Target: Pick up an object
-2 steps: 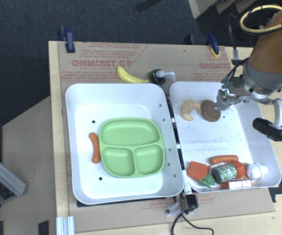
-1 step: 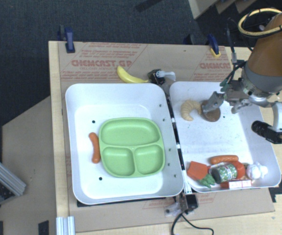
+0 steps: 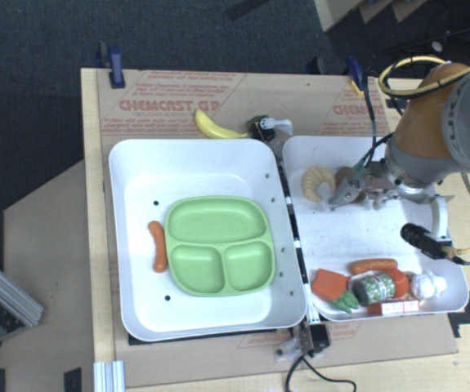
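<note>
Your gripper (image 3: 342,193) hovers in the right bin (image 3: 329,243) just beside the croissant (image 3: 316,183) — grip state impossible to tell. You're mid-approach; next, close squarely on the croissant and lift.

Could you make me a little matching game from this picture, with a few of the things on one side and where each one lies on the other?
Things:
1. banana
2. green tray
3. croissant
4. orange sausage

Places:
A. in the right bin, near its far edge
B. in the left bin, beside the tray's left edge
C. on the cardboard behind the left bin
D. in the middle of the left bin

Pairs: 1-C, 2-D, 3-A, 4-B
</note>
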Tool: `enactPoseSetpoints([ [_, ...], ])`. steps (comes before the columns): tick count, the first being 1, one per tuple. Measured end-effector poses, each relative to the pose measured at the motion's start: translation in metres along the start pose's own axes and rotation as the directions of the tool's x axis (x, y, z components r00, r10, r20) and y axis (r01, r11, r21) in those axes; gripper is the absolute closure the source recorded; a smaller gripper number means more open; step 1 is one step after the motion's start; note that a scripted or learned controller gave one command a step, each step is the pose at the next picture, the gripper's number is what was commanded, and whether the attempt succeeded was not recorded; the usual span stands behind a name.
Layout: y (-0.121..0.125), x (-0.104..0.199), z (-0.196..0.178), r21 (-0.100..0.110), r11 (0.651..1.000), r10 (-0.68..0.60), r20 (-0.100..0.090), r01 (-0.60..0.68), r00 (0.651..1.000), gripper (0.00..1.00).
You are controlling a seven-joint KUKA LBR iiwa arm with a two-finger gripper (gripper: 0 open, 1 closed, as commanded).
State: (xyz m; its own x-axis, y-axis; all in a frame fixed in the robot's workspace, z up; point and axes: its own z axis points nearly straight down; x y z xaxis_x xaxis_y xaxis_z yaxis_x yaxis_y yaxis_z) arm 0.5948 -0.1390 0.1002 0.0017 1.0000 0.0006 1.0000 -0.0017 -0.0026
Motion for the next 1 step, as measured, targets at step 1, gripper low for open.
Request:
enactPoseSetpoints([
  [1, 0.0551, -0.0058, 0.0157, 0.004, 1.000, -0.007, 0.000, 0.007, 1.000, 0.00],
])
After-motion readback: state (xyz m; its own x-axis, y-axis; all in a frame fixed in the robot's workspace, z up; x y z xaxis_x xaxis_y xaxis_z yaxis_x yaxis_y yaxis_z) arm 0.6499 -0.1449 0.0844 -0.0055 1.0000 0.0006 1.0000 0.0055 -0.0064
